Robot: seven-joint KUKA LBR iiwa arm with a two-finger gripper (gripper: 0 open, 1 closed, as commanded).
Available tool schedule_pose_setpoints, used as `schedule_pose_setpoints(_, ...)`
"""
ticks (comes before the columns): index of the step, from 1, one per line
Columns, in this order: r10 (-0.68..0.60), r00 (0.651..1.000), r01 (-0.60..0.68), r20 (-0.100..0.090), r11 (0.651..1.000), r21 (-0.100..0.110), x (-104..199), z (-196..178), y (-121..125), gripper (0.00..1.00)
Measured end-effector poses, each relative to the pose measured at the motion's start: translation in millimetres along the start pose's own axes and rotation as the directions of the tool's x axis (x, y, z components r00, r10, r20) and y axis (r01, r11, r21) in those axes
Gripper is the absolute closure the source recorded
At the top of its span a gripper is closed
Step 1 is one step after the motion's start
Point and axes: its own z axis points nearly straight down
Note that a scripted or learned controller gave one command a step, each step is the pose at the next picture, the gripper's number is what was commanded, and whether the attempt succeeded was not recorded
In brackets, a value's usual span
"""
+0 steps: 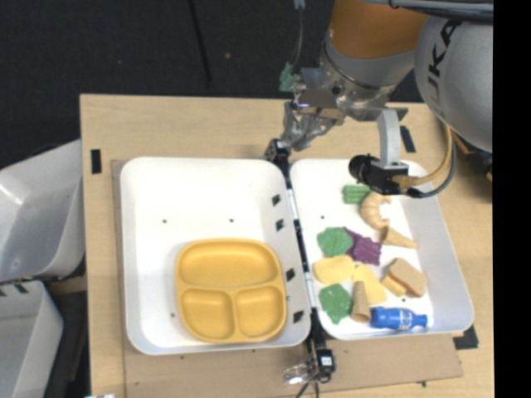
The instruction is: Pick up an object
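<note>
The right bin [444, 255] holds several toy foods: a green piece [355, 194], a tan croissant [375, 211], a green leaf [333, 240], a purple piece [363, 248], a yellow slab [333, 269], a brown bread piece [405, 277] and a blue bottle [399, 318] lying at the front. My gripper [286, 142] hangs above the far end of the divider between the two bins, away from all the toys. Nothing is seen in it.
A yellow divided tray [231, 290] lies in the front half of the left bin [149, 222]. A black fitting with a cable [371, 171] hangs over the far part of the right bin. The grey and orange arm [373, 31] fills the upper right.
</note>
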Motion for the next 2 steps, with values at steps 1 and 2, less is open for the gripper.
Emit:
schedule_pose_setpoints(1,-0.007,1.0,0.007,-0.005,1.0,-0.004,82.1,-164.6,-8.2,1.0)
schedule_pose_setpoints(2,-0.002,1.0,0.002,0.005,1.0,0.027,117.6,-49.1,-23.6,1.0)
